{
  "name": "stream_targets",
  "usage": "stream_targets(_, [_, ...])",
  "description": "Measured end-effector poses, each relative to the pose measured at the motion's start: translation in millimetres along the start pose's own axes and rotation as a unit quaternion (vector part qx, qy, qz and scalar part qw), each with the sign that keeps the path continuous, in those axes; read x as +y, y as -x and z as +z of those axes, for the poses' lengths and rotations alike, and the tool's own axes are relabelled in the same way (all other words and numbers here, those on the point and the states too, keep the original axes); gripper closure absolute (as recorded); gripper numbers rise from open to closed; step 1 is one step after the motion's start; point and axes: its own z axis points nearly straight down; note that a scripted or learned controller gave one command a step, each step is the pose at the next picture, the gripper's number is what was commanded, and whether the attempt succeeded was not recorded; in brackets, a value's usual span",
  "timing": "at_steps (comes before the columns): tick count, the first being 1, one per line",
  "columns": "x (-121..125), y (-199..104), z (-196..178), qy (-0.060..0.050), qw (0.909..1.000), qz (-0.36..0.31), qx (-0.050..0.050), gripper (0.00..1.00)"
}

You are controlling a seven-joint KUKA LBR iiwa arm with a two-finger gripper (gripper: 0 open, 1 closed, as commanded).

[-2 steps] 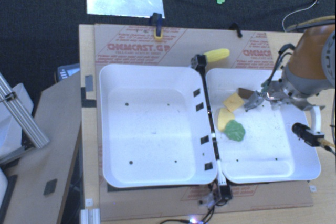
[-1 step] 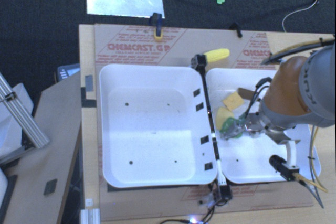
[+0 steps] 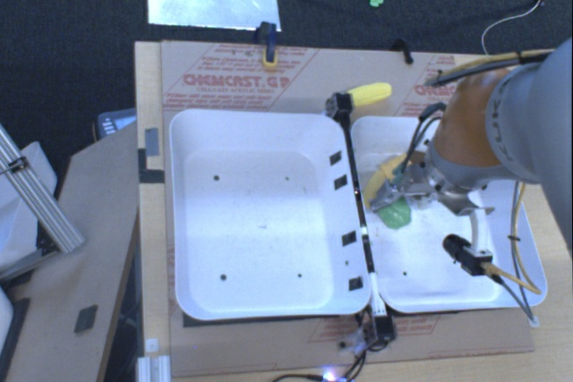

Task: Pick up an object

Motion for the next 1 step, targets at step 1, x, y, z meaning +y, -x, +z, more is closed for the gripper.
stream_targets(1, [-1.3,1.7,-10.2,-0.001,1.0000,0.002,0.000,1.00])
